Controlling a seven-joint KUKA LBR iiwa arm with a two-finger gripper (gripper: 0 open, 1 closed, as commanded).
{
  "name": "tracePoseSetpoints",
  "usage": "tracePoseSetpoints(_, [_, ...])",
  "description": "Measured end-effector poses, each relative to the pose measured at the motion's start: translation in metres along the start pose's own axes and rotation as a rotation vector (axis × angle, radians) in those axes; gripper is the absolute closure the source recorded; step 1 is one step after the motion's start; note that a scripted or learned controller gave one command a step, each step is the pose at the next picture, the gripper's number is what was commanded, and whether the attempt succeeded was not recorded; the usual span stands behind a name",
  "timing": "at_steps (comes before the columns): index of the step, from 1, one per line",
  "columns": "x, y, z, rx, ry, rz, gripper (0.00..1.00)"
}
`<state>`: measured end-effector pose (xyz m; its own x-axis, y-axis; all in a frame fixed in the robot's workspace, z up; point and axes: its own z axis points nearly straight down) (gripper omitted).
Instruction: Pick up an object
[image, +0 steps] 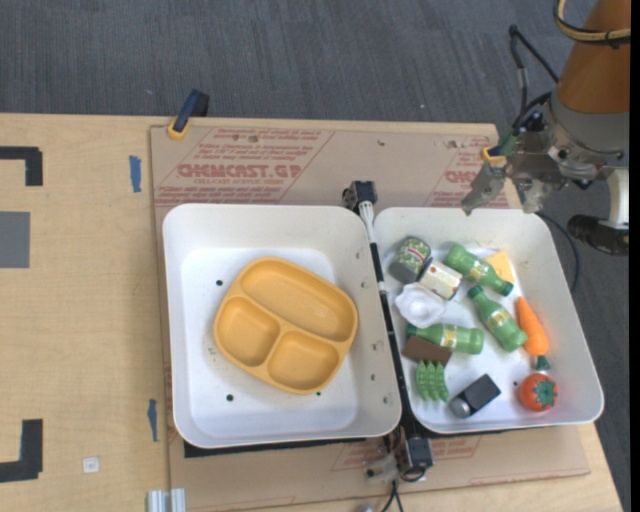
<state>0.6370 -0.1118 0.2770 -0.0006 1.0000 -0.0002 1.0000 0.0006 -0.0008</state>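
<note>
Tabletop (70, 330): light wood, carrying a printed cardboard sheet (250, 160) under two white bins.

Left bin (190, 400): holds one yellow three-compartment tray (285, 325), lying flat at centre.

Right bin (580, 385): holds the small objects, closely grouped.
- Three green bottles: one at far centre (478, 268), one right of centre (497, 318), one lying across the middle (452, 340).
- Green can (409, 258), far left corner of the group.
- White cup-like piece (418, 305), left side, near the divider.
- Orange carrot (531, 325), right side, beside the bottles.
- Red tomato (537, 392), near right corner.
- Black block (474, 396), near edge, left of the tomato.
- Green ridged piece (431, 380), near left.
- Yellow wedge (500, 268), far side, behind a bottle.

Arm (595, 60): grey with orange band, far right.

Hand (500, 190): above the right bin's far rim, apart from all objects, grasping nothing; fingers spread apart, released.
</note>
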Motion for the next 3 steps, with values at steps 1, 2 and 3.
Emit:
tracePoseSetpoints(1, [-0.063, -0.021, 0.141, 0.001, 0.000, -0.120, 0.00])
tracePoseSetpoints(2, [-0.103, 0.028, 0.190, 0.027, 0.033, -0.376, 0.00])
tracePoseSetpoints(3, [-0.102, 0.029, 0.180, 0.024, 0.031, -0.377, 1.00])
